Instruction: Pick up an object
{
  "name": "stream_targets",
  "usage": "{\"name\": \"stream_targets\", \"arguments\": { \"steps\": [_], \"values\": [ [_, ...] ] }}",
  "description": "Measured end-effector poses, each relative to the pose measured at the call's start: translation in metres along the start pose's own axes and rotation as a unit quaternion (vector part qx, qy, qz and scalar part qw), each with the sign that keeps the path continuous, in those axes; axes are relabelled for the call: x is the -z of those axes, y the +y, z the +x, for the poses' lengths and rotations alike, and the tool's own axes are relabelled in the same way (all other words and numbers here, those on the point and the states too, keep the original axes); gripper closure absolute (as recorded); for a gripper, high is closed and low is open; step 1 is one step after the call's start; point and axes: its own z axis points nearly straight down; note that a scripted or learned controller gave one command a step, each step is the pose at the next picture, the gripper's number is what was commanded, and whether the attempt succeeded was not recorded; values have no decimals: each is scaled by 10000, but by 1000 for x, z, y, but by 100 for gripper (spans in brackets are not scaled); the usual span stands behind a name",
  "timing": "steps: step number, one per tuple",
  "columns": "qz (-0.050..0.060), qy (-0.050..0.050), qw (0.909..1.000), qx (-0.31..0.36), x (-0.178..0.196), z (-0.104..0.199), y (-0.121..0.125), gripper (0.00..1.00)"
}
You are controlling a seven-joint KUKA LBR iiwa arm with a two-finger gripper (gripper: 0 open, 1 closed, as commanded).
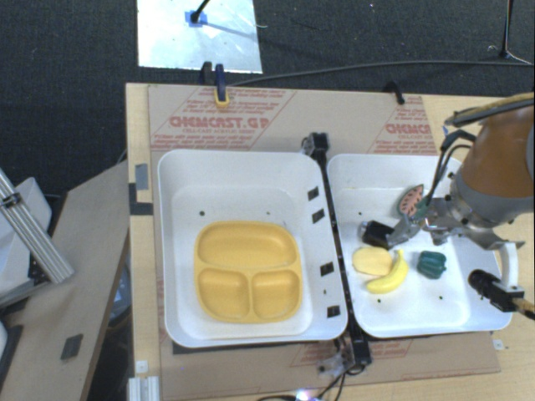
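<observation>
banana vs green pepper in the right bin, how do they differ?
The banana is yellow; the green pepper is dark green. The banana is long and curved, the pepper short and blocky. The banana looks larger in the view. The banana lies against a pale yellow piece, while the pepper sits apart. Both look like toy food lying in the right bin, below the gripper.

Tan bench board (251, 115), red CHEMCAST print along far edge. Directly on it: two shallow white plastic bins side by side, left bin (180, 190), right bin (368, 170). Blue-yellow clamp (220, 86) grips far edge.
</observation>
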Motion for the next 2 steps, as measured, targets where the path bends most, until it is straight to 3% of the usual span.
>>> {"name": "stream_targets", "arguments": {
  "steps": [1, 2],
  "values": [
    [-61, -9, 10000, 14, 6, 0, 3, 0],
    [-36, -4, 10000, -2, -48, -7, -4, 0]
  ]
}}
